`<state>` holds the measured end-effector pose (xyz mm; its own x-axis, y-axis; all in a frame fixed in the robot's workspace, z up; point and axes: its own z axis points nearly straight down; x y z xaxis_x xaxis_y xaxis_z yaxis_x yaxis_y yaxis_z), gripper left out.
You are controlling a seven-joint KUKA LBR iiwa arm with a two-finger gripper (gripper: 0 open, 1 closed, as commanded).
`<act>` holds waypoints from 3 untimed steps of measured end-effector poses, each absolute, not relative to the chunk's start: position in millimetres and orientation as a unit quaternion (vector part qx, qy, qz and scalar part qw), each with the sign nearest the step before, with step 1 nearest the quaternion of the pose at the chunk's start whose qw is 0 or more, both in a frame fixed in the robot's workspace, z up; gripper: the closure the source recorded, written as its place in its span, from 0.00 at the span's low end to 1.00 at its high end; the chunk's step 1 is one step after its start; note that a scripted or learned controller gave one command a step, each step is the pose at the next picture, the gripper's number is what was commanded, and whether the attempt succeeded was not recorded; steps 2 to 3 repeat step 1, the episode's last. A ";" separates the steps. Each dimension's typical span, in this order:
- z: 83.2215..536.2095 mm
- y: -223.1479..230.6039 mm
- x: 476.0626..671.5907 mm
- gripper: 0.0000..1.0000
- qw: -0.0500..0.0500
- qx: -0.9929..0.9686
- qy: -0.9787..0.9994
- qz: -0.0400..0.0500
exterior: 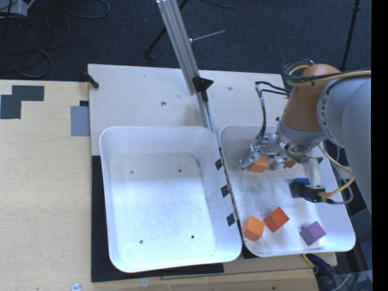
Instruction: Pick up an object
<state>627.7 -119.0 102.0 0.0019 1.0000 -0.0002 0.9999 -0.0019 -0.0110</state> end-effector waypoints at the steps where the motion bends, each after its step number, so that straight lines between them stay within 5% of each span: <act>1: 116.6 -119.3 629.3 1.00 0.002 -0.709 -0.705 0.002; 3: 116.6 -119.3 629.3 1.00 0.002 -0.709 -0.705 0.002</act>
